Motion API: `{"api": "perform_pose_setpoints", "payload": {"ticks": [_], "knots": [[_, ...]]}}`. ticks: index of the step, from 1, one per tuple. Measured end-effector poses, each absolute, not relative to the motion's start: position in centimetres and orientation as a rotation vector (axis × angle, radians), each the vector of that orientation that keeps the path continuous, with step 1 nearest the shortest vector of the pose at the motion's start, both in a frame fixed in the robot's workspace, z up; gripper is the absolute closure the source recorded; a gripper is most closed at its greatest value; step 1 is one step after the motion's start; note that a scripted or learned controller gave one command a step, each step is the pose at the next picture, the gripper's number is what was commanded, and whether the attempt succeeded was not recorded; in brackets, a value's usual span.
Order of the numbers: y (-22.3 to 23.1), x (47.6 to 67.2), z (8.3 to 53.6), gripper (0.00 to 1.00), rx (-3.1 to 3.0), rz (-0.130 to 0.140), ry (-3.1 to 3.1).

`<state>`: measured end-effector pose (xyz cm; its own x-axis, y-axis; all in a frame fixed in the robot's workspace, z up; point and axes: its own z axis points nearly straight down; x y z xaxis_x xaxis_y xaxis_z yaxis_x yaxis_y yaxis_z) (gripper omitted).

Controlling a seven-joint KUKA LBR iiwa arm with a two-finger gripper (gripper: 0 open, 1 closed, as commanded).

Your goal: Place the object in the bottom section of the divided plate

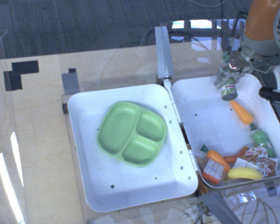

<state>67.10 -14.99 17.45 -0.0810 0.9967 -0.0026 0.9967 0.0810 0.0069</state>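
A: The gripper [227, 81] hangs at the upper right of the frame, over the top edge of the right bin [212, 124]. A small can-like object [228, 92] sits right under it. Whether the jaws are spread, closed or pinching that can cannot be told from this slant

B: And the goal?

A: The green divided plate [132, 132] lies in the left bin [97, 191], well apart from the arm, all its sections bare. The lowest section points toward the bottom of the frame

B: What could go wrong?

A: If the can is only loosely caught, it may slip out on the way across. The ridge where the two bins meet lies between; a low carry could clip it. The plate sits turned, so a drop could land in a neighbouring section

B: Other things?

A: A carrot [242, 111] just below the can, and near the bin's lower edge a banana [244, 173], a snack packet [261, 160] and an orange carton [215, 164], heaped together on the white bin floor, clear of the path
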Motion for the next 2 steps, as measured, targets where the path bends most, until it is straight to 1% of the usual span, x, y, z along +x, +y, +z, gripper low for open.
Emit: {"api": "perform_pose_setpoints", "payload": {"ticks": [1, 2], "knots": [[-9.8, 64.3, 23.8, 1.0, 2.259, 0.008, 2.177], [-2.9, 64.5, 25.1, 1.0, 2.272, 0.008, 2.165]]}}
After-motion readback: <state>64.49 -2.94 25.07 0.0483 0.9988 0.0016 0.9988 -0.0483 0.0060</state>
